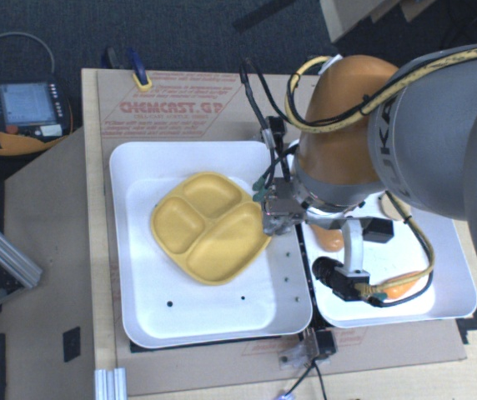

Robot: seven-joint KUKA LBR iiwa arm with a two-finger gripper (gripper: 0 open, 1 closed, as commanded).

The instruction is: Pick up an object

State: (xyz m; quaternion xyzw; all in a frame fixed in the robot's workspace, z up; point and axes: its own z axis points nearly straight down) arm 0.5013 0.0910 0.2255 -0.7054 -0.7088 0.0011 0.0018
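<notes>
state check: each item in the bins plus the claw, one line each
yellow tray: lying flat, face up, in the left bin, compartments bare
claw: low at the tray's right edge, over the left bin's right side
orange items: lying in the right bin, partly hidden by the arm
handheld screen: lit, off the bench at left

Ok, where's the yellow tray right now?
The yellow tray lies flat in the left bin, toward its right side, with the gripper right at the tray's right edge.
</notes>
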